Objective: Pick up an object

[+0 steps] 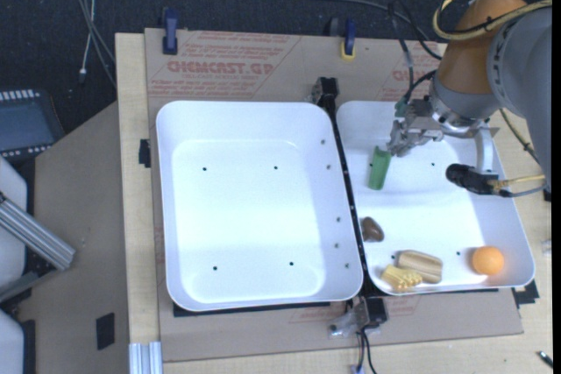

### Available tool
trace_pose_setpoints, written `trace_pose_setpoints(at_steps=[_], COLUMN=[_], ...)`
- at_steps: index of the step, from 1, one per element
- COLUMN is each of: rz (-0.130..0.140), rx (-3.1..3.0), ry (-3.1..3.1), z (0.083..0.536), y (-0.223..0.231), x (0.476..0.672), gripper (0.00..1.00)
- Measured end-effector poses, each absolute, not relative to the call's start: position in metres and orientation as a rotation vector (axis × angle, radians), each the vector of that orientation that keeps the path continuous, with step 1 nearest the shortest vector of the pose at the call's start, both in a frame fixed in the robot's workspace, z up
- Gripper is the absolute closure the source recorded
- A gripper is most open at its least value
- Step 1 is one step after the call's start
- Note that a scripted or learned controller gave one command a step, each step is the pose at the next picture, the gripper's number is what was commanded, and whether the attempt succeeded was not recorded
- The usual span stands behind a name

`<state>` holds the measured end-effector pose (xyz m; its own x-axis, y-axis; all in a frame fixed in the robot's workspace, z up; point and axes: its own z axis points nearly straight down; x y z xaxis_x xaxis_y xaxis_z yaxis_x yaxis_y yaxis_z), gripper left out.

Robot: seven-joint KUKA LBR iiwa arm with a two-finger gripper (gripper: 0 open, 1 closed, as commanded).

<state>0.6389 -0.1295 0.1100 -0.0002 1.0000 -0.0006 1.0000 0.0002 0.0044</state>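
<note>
Fingers of the gripper (pixel 399 142) were seen just above the top end of a green object (pixel 378 168) in the right bin (pixel 517 241); whether they were apart or together could not be told, and no grip on it was shown. A brown piece (pixel 372 229), a tan roll (pixel 418 261), a yellow item (pixel 401 278) and an orange ball (pixel 487 260) were found near the bin's front edge. The left bin (pixel 175 188) was placed alongside.

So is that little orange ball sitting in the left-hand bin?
No, the orange ball lies in the right bin, near its lower right corner, beside the wooden block and yellow corn piece.
</note>
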Motion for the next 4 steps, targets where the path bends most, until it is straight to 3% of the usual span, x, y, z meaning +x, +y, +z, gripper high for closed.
trace_pose_setpoints(at_steps=[1, 2, 3, 4], rz=[0.003, -0.003, 0.002, 0.000], rx=[2.219, 2.224, 2.221, 2.220], ry=[2.219, 2.224, 2.220, 2.225], z=[0.109, 0.087, 0.099, 0.087], y=[-0.130, -0.107, -0.107, -0.080], x=[0.639, 0.555, 0.557, 0.560], gripper=[0.00, 0.00, 1.00, 1.00])
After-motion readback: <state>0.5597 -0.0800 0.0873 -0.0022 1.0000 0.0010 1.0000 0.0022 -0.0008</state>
